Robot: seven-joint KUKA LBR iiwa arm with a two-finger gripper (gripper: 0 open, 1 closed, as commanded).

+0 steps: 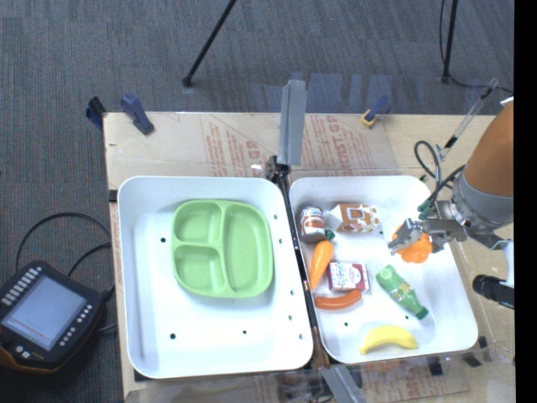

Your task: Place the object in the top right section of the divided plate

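Gripper over the right bin, the plate well off to its left.

The two-finger gripper sits above the right shallow white bin, its fingers closed around a small orange rounded toy, which shows between and just under them; the light green divided plastic plate lies in the left white bin, well apart; judged from here, the carry runs leftward across the divider to the plate's upper right section, the long compartment on its near side.
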